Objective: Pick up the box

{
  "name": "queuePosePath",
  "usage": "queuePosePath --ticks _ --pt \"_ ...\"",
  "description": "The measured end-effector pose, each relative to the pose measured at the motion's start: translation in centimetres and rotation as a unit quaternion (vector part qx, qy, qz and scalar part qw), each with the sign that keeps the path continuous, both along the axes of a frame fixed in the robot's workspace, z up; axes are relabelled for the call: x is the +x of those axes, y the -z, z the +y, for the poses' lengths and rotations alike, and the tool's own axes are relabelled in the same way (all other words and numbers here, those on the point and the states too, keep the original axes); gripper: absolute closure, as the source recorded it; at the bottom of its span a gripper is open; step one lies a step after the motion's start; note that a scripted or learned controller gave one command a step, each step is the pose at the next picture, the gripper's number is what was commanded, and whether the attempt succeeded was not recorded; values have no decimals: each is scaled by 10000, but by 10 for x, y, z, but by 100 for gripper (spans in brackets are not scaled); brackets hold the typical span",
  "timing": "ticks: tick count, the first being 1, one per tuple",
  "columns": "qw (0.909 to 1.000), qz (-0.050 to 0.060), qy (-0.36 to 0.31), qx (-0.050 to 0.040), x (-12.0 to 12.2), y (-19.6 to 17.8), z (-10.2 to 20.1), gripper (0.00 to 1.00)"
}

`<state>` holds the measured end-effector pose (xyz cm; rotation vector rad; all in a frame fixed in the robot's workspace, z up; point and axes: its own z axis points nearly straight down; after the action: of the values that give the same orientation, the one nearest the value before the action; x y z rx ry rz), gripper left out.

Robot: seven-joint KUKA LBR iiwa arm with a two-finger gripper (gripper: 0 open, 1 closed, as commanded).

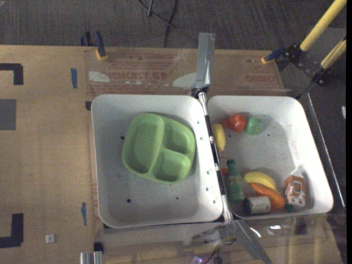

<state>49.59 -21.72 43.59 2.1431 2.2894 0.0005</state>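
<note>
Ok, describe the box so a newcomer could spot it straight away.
Look in the right bin, at its near right corner. The box is a small orange-and-white carton just right of the carrot and banana, the only flat-sided thing with a peaked top.

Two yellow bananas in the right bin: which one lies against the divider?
The upper banana, upright along the bin's left wall; the other banana lies lower, beside the carrot.

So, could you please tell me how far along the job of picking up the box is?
Nothing looks done yet. The box stands in the right bin, near its lower right corner, beside the carrot and banana. Nothing is in hand. The whole job is left: reaching the box, gripping it and lifting it out.
</note>
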Motion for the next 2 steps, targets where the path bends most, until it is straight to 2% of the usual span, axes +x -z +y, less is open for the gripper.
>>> queuePosePath --ticks 1,2 --pt "9917 0 1285 7 5 1 -5 0" --pt "9919 -19 1273 -9 6 -10 -4 100"
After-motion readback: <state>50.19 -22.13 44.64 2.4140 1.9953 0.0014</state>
